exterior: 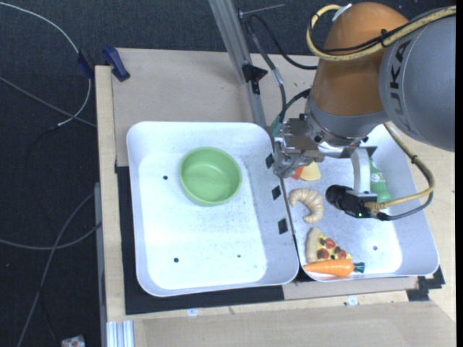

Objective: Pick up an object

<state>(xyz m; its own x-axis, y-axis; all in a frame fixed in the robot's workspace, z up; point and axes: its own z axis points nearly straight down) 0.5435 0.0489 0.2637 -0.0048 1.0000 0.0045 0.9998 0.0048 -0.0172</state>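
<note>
My gripper [291,159] hangs low over the far left corner of the right bin [406,243], beside the wall between the two bins. A small orange and yellow piece [309,171] lies right under it, partly hidden by it. Just in front of that piece lies a tan croissant [307,202]. A pizza slice [325,248] and an orange carrot [330,268] rest at the bin's near edge. A green bottle [377,183] lies toward the right, partly behind the arm.
The left bin [195,255] holds a green bowl [210,176] toward its far side. A slanted metal post [235,31] rises behind the bins. The big orange and grey arm [362,56] covers the right bin's far part.
</note>
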